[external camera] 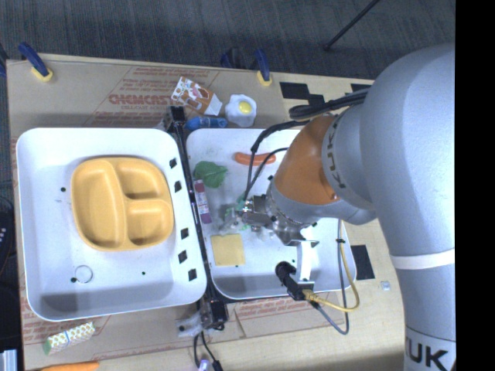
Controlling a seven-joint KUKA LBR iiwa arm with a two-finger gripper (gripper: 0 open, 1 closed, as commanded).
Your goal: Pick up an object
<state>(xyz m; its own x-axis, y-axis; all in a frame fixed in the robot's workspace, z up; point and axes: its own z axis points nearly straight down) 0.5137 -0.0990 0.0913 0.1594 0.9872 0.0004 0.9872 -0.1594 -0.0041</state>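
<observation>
**A:** Which thing should the arm take? In the right bin (340, 280) I see a pale yellow slice (227, 249), flat on the floor near the front wall, a green leaf (209, 173) farther back on the left side, an orange sausage (254, 158) near the back wall, and a thin dark-red stick (202, 200) along the left wall.

**B:** The gripper (246, 213) is low over the middle of this bin, just behind the slice and in front of the leaf. I think the slice or some small thing under the wrist is the target, but I am not sure.

**A:** Does it hold something now?

**B:** I cannot tell. The wrist and the orange band (305, 168) hide that part, so I will not guess.

**A:** How to do it well, then?

**B:** In my judgement, the slice is thin and flat, so it is difficult; the leaf or the sausage stands higher and gives more to catch. The arm should come straight down, centred on one thing, away from the wall.

**A:** And the left bin (31, 207)?

**B:** It has a yellow divided tray (122, 202). It is well apart.
</observation>
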